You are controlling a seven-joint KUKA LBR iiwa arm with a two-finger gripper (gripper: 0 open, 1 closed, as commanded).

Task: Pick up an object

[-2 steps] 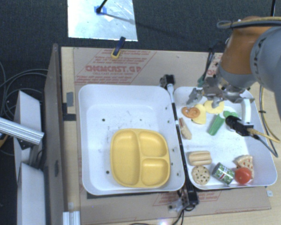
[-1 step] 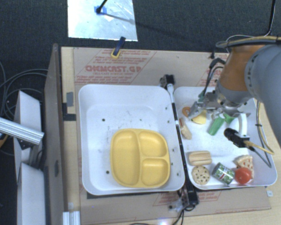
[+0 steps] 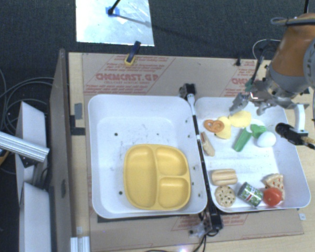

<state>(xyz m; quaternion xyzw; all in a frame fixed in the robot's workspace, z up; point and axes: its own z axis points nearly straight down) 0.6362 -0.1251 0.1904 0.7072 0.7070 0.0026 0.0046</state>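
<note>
While the grey two-finger gripper (image 3: 250,104) hovers over the right white bin (image 3: 299,190), fingers apart and holding nothing, yellow plastic banana-like piece (image 3: 240,119) just below them, green cylinder (image 3: 242,139) and white egg (image 3: 266,139) near, yellow compartment tray (image 3: 157,176) in left bin.

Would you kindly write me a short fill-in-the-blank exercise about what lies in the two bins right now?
1. The yellow divided tray lies in the ____ bin in the camera view.
2. The tray has ____ compartments.
3. The red tomato sits in the right bin's near-____ corner.
4. The white egg lies beside the ____ vegetable.

Missing words: left; three; right; green
</note>
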